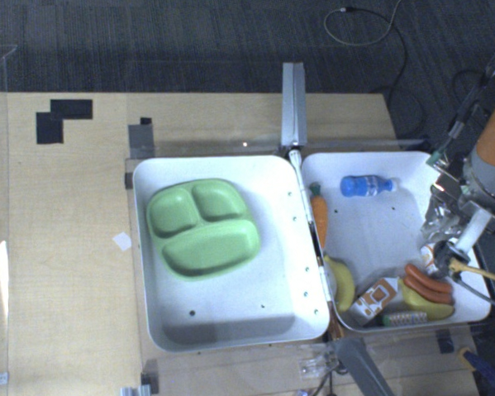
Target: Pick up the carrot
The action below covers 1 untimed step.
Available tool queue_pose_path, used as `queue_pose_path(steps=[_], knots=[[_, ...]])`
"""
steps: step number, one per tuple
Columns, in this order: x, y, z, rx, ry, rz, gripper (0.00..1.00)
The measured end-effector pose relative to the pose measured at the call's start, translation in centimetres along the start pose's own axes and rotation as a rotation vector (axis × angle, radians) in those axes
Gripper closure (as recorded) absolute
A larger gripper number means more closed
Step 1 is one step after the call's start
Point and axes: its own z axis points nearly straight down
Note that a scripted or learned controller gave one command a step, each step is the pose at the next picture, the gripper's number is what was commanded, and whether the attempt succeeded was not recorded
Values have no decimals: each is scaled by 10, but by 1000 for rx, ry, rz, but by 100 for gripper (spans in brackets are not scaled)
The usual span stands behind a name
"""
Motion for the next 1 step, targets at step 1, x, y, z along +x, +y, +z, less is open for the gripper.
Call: queue_pose_path(steps=[1], knots=[[-46, 31, 68, 3, -2, 171, 100]])
